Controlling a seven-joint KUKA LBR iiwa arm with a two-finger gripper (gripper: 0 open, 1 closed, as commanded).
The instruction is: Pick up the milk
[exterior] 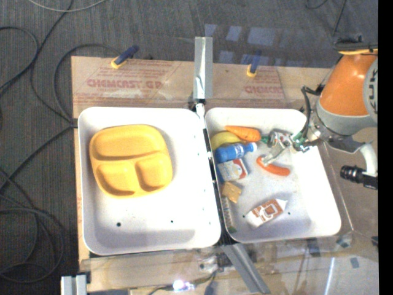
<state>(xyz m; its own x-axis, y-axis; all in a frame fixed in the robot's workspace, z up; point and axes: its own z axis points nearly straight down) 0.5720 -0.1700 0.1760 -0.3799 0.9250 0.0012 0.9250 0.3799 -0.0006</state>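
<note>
The milk is a small white carton with red print, lying on its side in the front part of the right bin. My gripper hangs over the back of the same bin, well behind the carton, just above a red chili pepper. Its fingers look open, and nothing is between them. The grey arm with its orange band comes in from the right.
Along the right bin's left side lie a carrot, a yellow fruit, a blue bottle, a small printed box and a brown biscuit. The left bin holds a yellow divided tray.
</note>
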